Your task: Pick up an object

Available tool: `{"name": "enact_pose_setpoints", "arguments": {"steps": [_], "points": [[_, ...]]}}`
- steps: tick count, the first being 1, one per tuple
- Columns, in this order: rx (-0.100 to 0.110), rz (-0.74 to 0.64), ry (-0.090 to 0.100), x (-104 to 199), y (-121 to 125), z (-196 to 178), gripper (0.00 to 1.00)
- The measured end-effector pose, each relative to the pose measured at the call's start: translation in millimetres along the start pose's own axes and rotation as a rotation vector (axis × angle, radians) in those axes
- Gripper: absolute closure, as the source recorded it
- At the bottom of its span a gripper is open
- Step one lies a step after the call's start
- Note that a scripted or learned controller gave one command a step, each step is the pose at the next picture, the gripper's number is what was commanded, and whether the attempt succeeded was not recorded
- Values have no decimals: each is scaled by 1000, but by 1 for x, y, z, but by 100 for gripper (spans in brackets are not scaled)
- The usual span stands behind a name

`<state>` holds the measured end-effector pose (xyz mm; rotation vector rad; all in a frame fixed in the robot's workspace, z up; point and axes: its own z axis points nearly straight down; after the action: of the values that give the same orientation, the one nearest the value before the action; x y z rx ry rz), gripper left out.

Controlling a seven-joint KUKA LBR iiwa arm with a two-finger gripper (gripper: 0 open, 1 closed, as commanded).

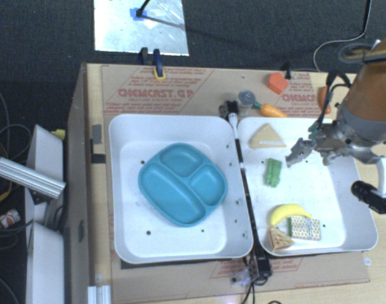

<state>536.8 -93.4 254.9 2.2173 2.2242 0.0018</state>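
Hovered gripper (298, 154) over right bin (354, 230), near its far edge; cannot tell claw state. Lay just beside: green block (273, 172), mid-bin, untouched. Approach step, by judgement. Needed next: descent over block, then closing on its 2 long sides.

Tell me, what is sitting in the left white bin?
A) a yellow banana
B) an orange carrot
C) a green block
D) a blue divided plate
D: the blue divided plate lies alone in the left bin, while the banana and the green block lie in the right bin.
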Motion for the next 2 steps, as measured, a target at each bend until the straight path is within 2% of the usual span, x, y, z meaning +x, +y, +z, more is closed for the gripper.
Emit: {"name": "enact_pose_setpoints", "arguments": {"steps": [1,2], "points": [[2,-1,0,0,66,63,0],[4,2,0,5,68,156,0]]}}
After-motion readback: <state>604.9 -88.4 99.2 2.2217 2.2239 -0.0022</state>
